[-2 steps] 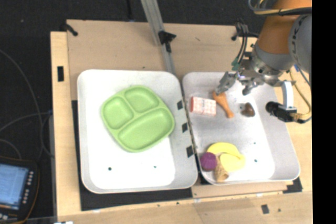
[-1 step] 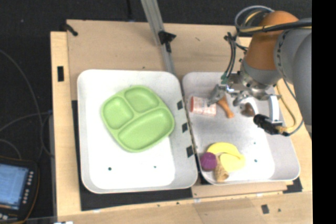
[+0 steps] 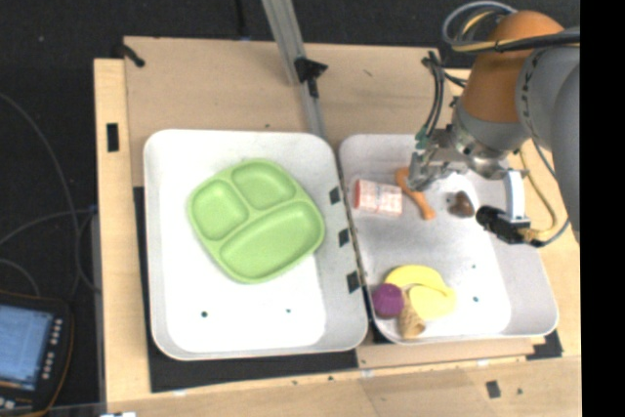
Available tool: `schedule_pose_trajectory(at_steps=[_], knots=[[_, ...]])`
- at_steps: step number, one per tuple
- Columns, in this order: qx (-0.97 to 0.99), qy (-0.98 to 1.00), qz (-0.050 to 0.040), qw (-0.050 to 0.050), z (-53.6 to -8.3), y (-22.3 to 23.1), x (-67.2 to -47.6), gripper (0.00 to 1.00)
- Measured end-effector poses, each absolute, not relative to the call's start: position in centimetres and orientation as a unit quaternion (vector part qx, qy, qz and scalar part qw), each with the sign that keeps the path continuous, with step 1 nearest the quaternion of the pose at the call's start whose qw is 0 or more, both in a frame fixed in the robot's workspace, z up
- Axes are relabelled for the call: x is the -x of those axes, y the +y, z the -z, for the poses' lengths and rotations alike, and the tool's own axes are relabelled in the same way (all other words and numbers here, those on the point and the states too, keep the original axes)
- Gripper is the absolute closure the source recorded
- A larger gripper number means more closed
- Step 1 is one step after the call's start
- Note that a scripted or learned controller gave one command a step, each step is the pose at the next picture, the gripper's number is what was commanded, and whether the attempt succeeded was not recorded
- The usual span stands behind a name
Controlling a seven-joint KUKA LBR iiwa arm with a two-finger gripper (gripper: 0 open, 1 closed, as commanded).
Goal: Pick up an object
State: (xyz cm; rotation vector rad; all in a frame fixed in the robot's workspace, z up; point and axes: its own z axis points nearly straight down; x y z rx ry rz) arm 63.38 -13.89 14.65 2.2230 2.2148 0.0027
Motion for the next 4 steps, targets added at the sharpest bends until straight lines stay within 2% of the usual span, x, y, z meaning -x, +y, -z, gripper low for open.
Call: schedule_pose_trajectory(at_steps=[1, 2, 3, 4], knots=[[-0.708, 0.706, -0.002, 0.004, -21.2, -14.3, -63.5, 1.0], [-0.707, 0.708, -0.0015, 0.003, -25.3, -14.5, -63.6, 1.0], [-0.705, 0.71, -0.001, 0.0, -26.2, -9.2, -62.5, 1.0], [-0.705, 0.71, -0.0006, 0.0, -26.3, -3.6, -60.2, 1.0]])
